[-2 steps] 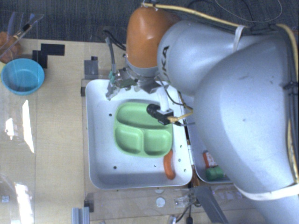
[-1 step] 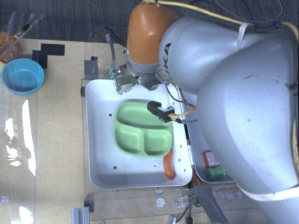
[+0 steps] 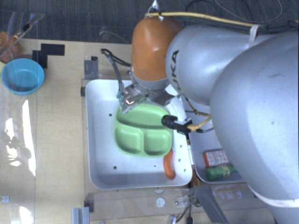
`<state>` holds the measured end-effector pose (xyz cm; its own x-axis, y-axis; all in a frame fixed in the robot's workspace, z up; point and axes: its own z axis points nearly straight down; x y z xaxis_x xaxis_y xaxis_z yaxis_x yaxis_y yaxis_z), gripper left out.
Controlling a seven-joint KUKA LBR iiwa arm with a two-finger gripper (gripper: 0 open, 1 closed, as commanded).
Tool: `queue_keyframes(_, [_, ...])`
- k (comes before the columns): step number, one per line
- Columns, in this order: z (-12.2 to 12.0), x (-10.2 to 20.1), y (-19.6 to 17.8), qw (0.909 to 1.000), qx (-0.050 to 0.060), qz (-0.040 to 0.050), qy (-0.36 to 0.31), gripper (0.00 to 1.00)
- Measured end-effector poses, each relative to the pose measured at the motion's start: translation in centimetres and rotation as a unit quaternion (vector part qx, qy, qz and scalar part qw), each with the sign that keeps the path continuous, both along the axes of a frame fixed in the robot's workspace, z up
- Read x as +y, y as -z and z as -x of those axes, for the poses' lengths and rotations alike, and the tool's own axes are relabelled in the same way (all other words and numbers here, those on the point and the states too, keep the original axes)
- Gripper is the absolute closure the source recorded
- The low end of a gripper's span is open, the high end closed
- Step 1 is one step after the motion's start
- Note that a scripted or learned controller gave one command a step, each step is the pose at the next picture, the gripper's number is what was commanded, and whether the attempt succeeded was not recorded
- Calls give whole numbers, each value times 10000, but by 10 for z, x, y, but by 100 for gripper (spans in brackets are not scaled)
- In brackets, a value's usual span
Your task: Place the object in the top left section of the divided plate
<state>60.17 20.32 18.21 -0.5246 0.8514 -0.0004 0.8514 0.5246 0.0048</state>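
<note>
The pincer [image 3: 129, 100] hung over the green divided plate [image 3: 142, 135] at its eleven o'clock; its grip I could not tell. Any release should stay low, inside that section.

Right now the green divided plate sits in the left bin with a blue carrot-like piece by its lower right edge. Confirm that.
Not quite: the piece is orange, not blue. The camera view shows it by the lower right edge of the green divided plate, in the left bin.
</note>
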Motion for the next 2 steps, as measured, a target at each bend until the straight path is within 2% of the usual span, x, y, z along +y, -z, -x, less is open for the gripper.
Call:
queue_keyframes(1, [0,0,0,10000,1,0,0,0])
queue_keyframes(2, [-2,-1,-12,10000,-25,-13,10,100])
